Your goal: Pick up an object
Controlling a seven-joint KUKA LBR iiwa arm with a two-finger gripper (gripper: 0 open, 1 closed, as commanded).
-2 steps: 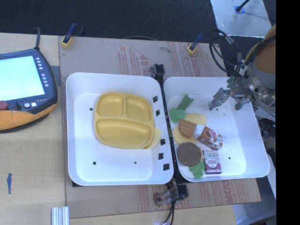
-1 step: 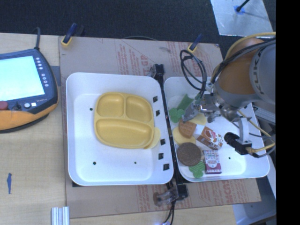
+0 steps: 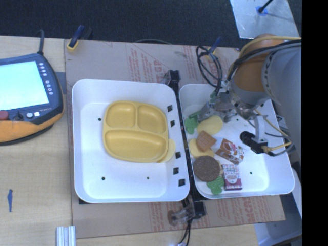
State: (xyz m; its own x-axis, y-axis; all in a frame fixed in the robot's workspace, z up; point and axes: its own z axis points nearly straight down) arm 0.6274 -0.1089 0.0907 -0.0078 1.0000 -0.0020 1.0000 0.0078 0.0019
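Note:
The right bin holds several small toy foods. A pale yellow piece lies near its far left, with a green piece beside it. Below them sit a brown square, a second yellow piece, a round dark brown patty, another green piece and two red-and-white cartons. My gripper hangs low over the far part of this bin, just above the pale yellow piece. The grey wrist and orange band cover it from above.
The left bin carries a yellow divided plate. A handheld control pendant lies on the bench at the far left. Black cables loop behind the right bin, and a black fitting juts from the arm over that bin.

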